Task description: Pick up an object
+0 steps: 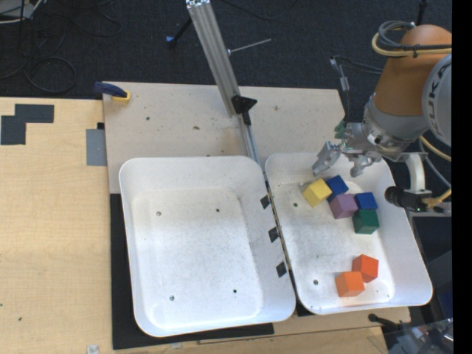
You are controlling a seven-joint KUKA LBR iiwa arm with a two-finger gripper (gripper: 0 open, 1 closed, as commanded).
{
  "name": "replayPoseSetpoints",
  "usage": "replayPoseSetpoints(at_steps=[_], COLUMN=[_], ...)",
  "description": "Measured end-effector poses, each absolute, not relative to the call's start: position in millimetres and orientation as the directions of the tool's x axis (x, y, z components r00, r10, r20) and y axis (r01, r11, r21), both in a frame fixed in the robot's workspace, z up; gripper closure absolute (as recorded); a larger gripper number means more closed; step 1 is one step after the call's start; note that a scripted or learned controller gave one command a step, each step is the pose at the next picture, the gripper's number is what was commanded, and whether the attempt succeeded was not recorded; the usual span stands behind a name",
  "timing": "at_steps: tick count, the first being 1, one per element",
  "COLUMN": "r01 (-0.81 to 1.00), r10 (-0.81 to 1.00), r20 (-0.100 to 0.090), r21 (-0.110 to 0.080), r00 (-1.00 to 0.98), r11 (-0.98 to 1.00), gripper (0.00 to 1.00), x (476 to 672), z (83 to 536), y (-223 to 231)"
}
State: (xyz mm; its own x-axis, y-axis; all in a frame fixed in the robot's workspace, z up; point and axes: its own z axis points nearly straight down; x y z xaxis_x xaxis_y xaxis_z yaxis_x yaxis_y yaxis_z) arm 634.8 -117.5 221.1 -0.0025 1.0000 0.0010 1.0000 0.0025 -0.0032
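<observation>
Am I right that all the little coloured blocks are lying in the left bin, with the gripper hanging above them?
Not quite. In the camera view the coloured blocks lie in the right bin, not the left bin. The rest holds: the gripper hangs above them, at the right bin's far end.

two white bins (193, 312) (413, 282). seven blocks: two blue (337, 184) (366, 201), two orange (365, 266) (349, 283), one yellow (317, 192), one purple (343, 206), one green (366, 221).

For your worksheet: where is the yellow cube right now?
The yellow cube lies in the right bin, near its far left corner, touching the blue cube.
</observation>
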Motion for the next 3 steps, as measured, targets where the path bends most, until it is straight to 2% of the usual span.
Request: replayPoseSetpoints(at_steps=[1,2,3], r01=[1.0,1.0,1.0], r10=[1.0,1.0,1.0], r20=[0.001,0.001,0.001], r21=[-0.003,-0.007,-0.009], r00=[-0.002,-0.002,-0.002], r11=[0.002,0.002,0.003], gripper=[0.0,0.0,0.0], x=[634.8,635.2,625.9], z=[221.1,177.3,127.8], y=[-117.5,-114.5,-108.2])
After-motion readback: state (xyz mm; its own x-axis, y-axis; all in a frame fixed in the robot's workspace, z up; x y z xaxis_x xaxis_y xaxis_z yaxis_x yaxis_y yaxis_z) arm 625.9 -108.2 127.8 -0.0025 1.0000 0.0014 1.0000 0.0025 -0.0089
